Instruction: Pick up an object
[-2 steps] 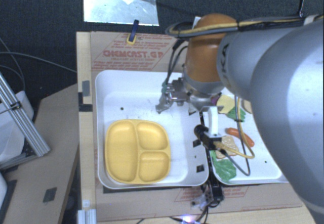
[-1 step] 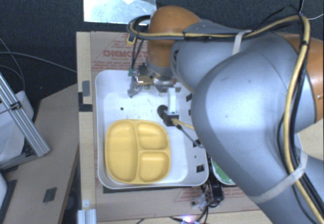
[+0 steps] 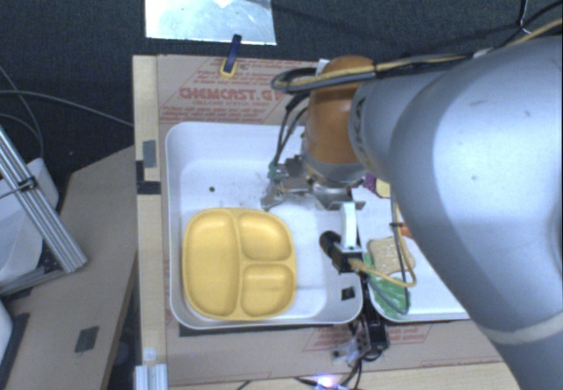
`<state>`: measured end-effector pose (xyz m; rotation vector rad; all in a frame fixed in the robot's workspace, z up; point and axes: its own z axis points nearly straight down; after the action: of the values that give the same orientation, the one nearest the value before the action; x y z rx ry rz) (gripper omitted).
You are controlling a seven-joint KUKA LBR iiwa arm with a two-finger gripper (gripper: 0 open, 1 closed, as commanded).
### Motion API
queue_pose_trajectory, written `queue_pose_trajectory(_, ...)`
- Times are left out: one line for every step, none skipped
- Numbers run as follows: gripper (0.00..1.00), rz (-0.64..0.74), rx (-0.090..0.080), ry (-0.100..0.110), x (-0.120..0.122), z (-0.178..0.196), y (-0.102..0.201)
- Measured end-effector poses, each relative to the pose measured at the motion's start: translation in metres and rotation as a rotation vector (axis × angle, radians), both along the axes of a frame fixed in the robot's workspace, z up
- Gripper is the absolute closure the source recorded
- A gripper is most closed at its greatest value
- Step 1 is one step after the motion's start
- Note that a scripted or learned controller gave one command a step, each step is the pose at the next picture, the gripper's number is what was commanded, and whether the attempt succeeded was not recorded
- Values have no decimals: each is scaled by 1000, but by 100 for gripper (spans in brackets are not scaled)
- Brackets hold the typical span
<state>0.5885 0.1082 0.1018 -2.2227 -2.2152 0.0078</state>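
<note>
- Red print "CHEMCAST" on the brown cardboard sheet (image 3: 220,93), upper middle of the frame, just above the white bin's far rim; a further word beginning with "G" cut off by the arm.
- Smaller red line beneath that print, too blurred to read.
- More faint red print on the cardboard strip at the lower middle of the frame, illegible.

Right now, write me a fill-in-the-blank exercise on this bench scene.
1. The tray in the left bin is ____ in colour.
2. The tray has ____ compartments.
3. The band above the arm's wrist is ____.
4. The arm reaches in from the ____ of the view.

Missing words: yellow; three; orange; right
</note>
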Motion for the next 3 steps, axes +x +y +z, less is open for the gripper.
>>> queue_pose_trajectory(0, 2, 2, -7, -105, 87, -2)
queue_pose_trajectory(0, 10, 4, -16, -100, -20, 64)
queue_pose_trajectory(0, 10, -1, -26, -97, -14, 123)
